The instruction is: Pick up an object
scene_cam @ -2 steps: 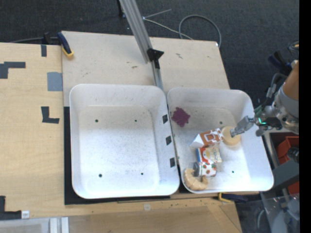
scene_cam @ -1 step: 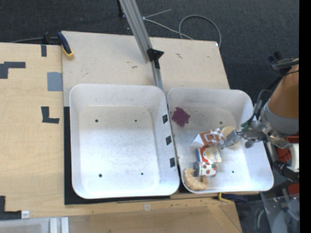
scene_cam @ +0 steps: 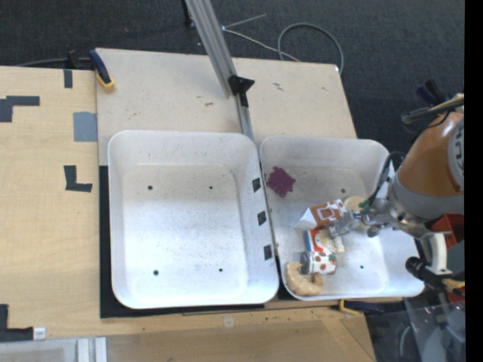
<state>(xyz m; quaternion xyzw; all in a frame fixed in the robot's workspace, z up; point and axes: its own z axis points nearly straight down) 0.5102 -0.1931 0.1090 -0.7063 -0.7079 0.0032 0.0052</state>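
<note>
You find the pincer low inside the right bin, beside the orange-and-white carton in the clutter; its grip cannot be told, so the pickup remains unconfirmed.

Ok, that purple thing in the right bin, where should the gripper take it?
The purple object lies flat and alone on the right bin floor, apart from the clutter by the gripper. Probably come straight down from above and pinch across its narrower width.

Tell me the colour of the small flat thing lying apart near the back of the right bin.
Purple, plain in the camera view.
</note>
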